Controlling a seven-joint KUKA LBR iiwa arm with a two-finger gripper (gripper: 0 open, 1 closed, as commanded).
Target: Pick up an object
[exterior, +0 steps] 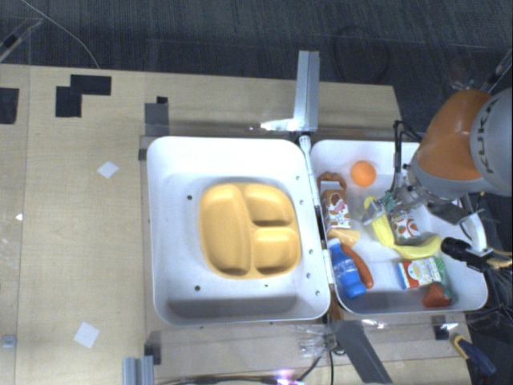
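Light wood bench (72, 239) sits on dark grey carpet (240, 14). Black marker shapes are stuck near the bench's far left corner. Small pale tags lie on its left side. A metal post (308, 91) stands at the bench's far edge, between the bins.

Left bin (172, 239) is white and shallow. It carries a yellow divided tray (248, 229) at its centre, three compartments, lying flat.

Right bin (353, 152) touches the left bin's right edge and is cluttered. Orange ball (364, 173) is near its far edge. Yellow banana (405, 243) lies across the middle. Blue bottle (345, 268) lies along the left wall near the near corner, with a red sausage-like item (361, 268) just beside it. A printed snack pack (335, 205) lies by the left wall. A green-and-white carton (421, 273) lies near the near right corner, with a red item (437, 295) at its near side.

Arm (457, 147) comes in over the right bin's right edge, orange band up, wrist angled down toward the bin's middle. Gripper (393, 207) is low over the clutter, at the banana's far end. Can't tell its opening or whether anything is between the fingers; clutter blocks the tips.
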